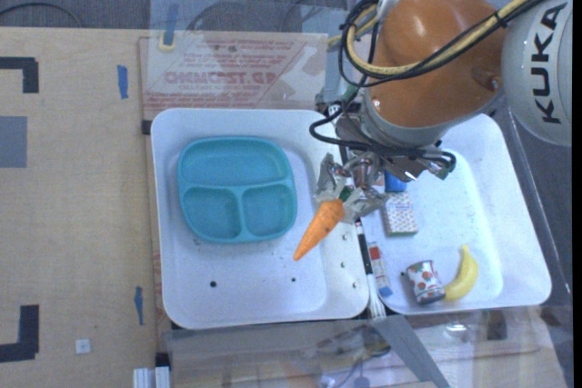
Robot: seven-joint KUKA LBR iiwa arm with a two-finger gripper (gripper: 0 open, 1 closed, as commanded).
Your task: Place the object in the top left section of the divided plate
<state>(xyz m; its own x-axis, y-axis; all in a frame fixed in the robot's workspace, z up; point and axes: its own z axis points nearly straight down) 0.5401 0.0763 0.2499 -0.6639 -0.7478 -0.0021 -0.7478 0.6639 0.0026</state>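
I see the hand [350, 188] hanging over the inner edge of the left bin [173, 286], just beside the seam with the right bin [527, 277]. The carrot [318, 230] has its thick, leafy end up among the fingers and its tip pointing down and to the left in the camera view; it appears pinched at that top end, though the wrist hides the contact itself, so I rate the grip as probable, not confirmed. The carrot's long axis runs diagonally, tip low-left, crown high-right. The divided plate [238, 188] lies to the left of the hand in the same bin, near but apart from the carrot's tip. Its top left section [218, 161] is the compartment farthest from the hand. In my judgement the coming move is a carry leftward and slightly up the view, across the plate's near compartments. A banana [464, 273], a small can [423, 281] and a packet [400, 215] sit in the right bin, away from that path.
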